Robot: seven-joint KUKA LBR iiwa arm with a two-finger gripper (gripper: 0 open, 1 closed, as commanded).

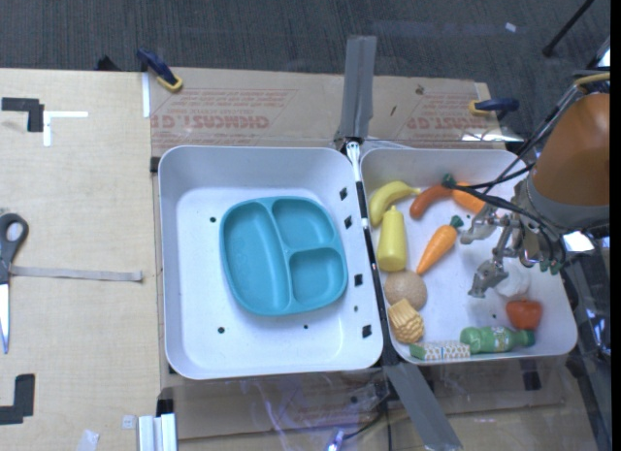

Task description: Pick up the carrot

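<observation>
Carrot (438,246) lies left of the gripper (488,267), whose fingers are spread, pinching nothing; no readable label.

carrot (438,246): orange, green top, lying diagonal on bin floor, just left of the gripper (484,267), apart from it.

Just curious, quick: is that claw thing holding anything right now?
Gripper: over the right bin, nothing visibly between its fingers; open or shut cannot be told.
</observation>
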